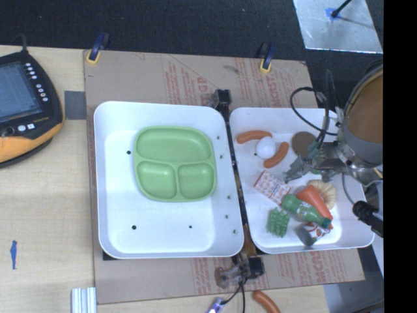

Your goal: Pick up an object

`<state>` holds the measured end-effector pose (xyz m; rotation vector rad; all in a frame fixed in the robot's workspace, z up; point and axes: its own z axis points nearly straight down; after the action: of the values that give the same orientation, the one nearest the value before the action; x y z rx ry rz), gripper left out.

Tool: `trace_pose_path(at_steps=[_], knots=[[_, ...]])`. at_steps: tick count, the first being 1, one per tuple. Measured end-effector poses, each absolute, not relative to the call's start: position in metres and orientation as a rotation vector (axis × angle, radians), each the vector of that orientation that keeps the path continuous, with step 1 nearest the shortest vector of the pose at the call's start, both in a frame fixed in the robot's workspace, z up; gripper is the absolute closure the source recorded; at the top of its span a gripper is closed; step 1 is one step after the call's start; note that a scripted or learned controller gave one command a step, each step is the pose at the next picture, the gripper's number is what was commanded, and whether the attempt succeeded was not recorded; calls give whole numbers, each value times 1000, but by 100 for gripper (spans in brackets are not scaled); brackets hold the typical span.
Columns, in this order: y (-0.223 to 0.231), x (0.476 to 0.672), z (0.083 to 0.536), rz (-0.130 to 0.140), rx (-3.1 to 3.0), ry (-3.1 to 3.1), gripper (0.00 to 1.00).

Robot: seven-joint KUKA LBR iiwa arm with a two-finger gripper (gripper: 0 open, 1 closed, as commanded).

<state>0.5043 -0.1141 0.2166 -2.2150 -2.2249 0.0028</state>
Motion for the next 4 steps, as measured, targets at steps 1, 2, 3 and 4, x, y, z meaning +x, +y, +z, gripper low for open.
trace_pose_path(at_steps=[1, 2, 3, 4], knots=[[-153, 513, 94, 0, -2219, -2230, 0], [-153, 513, 105, -1, -2214, -2234, 100], [-153, 513, 105, -1, -2214, -2234, 0], [-121, 562, 171, 2, -2216, -2225, 0]])
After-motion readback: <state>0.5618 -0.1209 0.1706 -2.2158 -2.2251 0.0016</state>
